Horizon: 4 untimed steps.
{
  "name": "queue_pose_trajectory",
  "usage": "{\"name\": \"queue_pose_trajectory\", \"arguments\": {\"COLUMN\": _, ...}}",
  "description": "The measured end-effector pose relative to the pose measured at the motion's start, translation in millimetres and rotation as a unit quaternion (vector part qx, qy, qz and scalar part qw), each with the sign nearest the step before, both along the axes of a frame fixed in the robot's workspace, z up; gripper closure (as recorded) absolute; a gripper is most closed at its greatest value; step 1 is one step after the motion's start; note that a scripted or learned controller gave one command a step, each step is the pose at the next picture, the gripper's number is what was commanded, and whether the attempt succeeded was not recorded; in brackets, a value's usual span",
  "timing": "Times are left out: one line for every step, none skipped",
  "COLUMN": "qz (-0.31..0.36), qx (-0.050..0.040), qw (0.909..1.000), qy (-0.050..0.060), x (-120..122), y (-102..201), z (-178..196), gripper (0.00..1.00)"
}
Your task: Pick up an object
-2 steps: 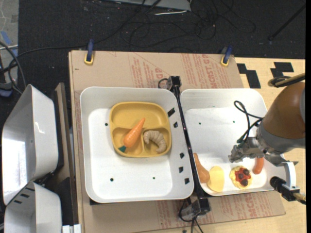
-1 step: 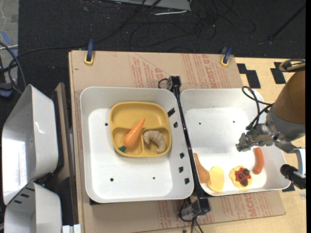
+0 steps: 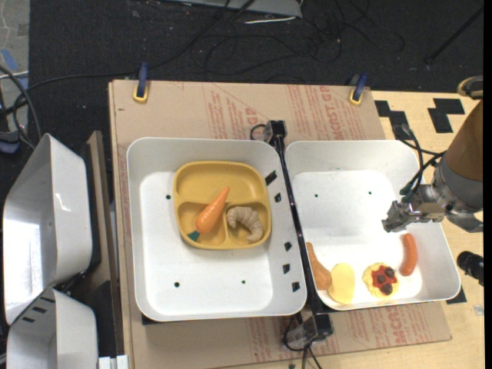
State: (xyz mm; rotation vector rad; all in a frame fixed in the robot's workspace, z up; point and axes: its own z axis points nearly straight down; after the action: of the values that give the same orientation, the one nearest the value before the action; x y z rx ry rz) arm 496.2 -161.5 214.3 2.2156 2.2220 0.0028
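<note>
One claw (image 3: 393,220) hovered at right of frame over the right bin (image 3: 346,183); whether its tips were apart, I couldn't tell. Just below lay the sausage (image 3: 409,254). Best bet: drop straight down, straddle it crosswise, then close.

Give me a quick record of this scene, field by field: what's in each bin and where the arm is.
left bin: yellow divided plate holding a toy carrot and a pale curled piece
right bin: sausage, small tart, yellow piece, orange piece
end effector: over the right bin, above the sausage
</note>
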Motion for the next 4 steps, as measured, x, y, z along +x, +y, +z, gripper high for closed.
{"name": "queue_pose_trajectory", "arguments": {"qz": 0.0, "qx": -0.0004, "qw": 1.0, "qy": 0.0, "x": 1.2, "y": -0.1, "z": 27.3, "gripper": 1.0}}
{"name": "queue_pose_trajectory", "arguments": {"qz": 0.002, "qx": 0.0016, "qw": 1.0, "qy": 0.002, "x": 11.7, "y": 48.9, "z": 15.9, "gripper": 1.0}}
{"name": "queue_pose_trajectory", "arguments": {"qz": 0.003, "qx": 0.0013, "qw": 1.0, "qy": 0.001, "x": 28.0, "y": 103.9, "z": 23.6, "gripper": 1.0}}
{"name": "queue_pose_trajectory", "arguments": {"qz": 0.002, "qx": 0.0013, "qw": 1.0, "qy": 0.002, "x": 39.2, "y": 157.1, "z": 11.9, "gripper": 1.0}}
